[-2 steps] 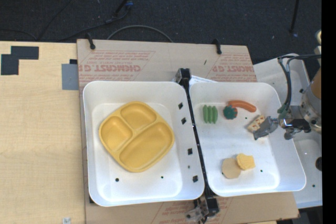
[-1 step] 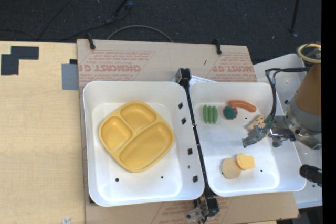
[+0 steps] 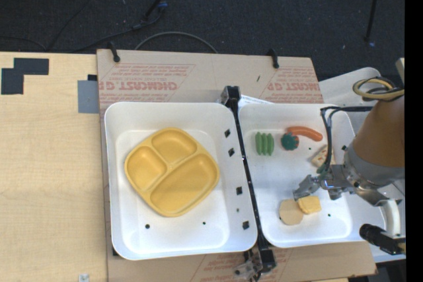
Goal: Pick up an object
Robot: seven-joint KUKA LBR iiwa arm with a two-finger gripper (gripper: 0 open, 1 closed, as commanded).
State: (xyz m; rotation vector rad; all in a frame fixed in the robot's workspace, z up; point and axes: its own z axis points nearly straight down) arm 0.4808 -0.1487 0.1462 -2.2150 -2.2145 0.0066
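Tool (image 3: 309,187) low in right bin (image 3: 277,234), above yellow cheese wedge (image 3: 309,205) and tan disc (image 3: 290,212); finger opening cannot be told. Open floor lies between these and green pepper (image 3: 265,143).

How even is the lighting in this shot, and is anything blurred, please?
Camera view: light is soft and even, both white bins bright without hard glare; the yellow tray is sharp, while the gripper near the yellow block looks slightly smeared.
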